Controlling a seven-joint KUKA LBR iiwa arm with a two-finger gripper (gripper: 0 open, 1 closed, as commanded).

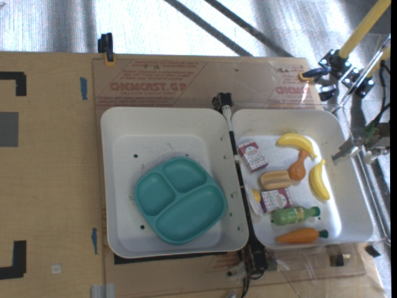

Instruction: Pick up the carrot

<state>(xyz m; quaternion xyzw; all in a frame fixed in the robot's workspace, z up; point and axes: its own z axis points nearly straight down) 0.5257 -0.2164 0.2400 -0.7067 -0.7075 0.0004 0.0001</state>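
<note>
Camera view, item: carrot — lying flat along the near wall of the right bin, green top pointing right, just below a green bottle. Likely a light, stiff, smooth plastic toy; the thick orange middle, gripped across its width, looks the best hold.

Arm: hardly reaching in at the right edge, well apart from the carrot. Gripper state: cannot tell.

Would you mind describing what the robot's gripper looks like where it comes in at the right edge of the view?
The gripper appears as a slim, pale grey metal piece that tapers to a point, seen beside the right bin. Behind it are light metal brackets and thin dark cables. It is too small to make out any markings.
</note>
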